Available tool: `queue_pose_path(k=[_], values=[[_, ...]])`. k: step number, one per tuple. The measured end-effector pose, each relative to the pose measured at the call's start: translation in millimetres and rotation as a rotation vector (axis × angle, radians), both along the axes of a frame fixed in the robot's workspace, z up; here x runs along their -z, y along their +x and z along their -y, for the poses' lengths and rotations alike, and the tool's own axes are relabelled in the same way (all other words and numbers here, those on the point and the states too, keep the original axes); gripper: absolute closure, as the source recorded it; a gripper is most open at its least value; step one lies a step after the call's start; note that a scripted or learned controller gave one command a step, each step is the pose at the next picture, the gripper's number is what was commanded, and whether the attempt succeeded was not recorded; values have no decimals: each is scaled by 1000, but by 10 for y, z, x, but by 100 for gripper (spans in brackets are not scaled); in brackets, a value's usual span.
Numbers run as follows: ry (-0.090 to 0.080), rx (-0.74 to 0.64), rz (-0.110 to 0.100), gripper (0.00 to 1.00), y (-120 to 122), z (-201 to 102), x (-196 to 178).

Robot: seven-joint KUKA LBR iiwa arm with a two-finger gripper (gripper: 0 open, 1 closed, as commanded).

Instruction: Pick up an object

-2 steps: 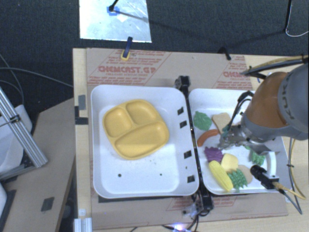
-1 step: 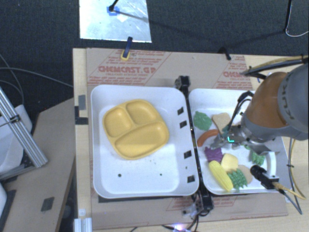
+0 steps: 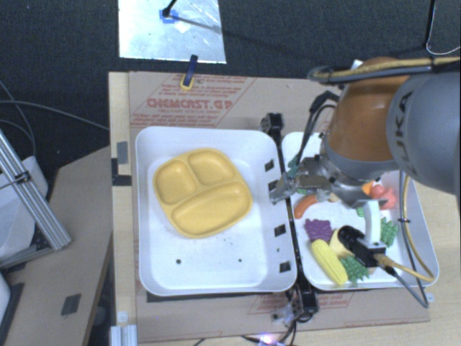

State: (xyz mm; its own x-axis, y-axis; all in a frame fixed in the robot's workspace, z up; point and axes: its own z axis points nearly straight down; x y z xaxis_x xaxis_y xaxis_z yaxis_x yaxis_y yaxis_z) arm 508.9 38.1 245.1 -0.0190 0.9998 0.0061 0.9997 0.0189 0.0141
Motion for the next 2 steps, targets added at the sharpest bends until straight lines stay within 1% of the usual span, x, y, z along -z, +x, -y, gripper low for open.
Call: queue_pose_path(k=[1, 2], values=[[-5, 11, -9, 100, -1, 90, -32], [-5, 15, -2, 100, -213, 250, -960]])
